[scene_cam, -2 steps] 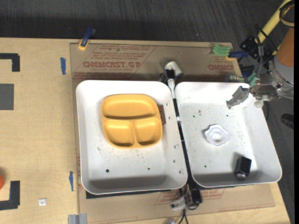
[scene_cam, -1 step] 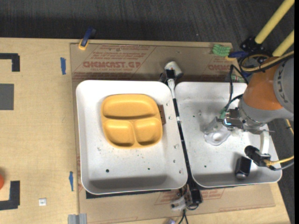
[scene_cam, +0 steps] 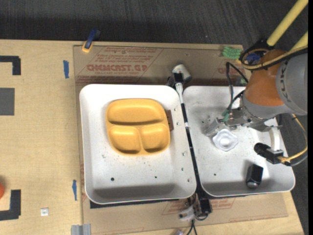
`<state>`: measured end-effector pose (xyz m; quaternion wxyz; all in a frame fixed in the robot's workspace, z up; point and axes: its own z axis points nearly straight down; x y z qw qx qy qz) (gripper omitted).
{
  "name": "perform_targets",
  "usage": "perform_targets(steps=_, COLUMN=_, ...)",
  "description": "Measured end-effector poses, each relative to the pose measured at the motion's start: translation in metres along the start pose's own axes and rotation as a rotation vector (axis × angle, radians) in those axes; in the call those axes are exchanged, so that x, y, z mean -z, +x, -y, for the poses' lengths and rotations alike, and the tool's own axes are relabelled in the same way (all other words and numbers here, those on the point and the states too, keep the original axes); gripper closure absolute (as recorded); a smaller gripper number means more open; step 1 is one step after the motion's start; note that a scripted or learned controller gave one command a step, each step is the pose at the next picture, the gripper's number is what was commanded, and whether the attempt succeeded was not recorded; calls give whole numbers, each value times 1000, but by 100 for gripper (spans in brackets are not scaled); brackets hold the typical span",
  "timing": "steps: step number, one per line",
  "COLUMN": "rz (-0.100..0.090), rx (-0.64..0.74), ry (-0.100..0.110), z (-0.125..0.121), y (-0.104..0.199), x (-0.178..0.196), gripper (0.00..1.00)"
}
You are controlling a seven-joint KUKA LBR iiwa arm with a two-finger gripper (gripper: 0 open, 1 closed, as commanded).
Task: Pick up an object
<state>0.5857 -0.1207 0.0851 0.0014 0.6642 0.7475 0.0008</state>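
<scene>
In the right bin [scene_cam: 279, 185] lies a small clear plastic cup-like object [scene_cam: 224, 140], near the middle. A small black block [scene_cam: 254, 175] rests close to the bin's front right corner. A dark elongated piece [scene_cam: 266, 152] lies right of the clear object. My gripper [scene_cam: 215, 126] hangs low over the right bin, just above and left of the clear object, with the orange-banded wrist [scene_cam: 261, 89] behind it. Nothing shows between its tips.
The left bin [scene_cam: 93, 175] holds a yellow divided tray [scene_cam: 138, 126] in its middle. A ridge [scene_cam: 188, 146] separates the two bins. Cables [scene_cam: 293, 156] trail along the right bin's right side. Cardboard and blue tape marks surround the bins.
</scene>
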Motion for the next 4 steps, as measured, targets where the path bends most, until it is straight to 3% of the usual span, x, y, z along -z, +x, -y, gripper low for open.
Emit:
perform_targets(steps=1, rz=-2, rx=65, ry=3, z=15, y=26, x=0, gripper=0)
perform_targets(steps=2, rz=-2, rx=86, ry=3, z=54, y=27, x=0, gripper=0)
perform_targets(steps=3, rz=-1, rx=86, ry=0, z=53, y=28, x=10, gripper=100)
perform_targets(steps=4, rz=-1, rx=-69, ry=3, z=83, y=72, x=133, gripper=100)
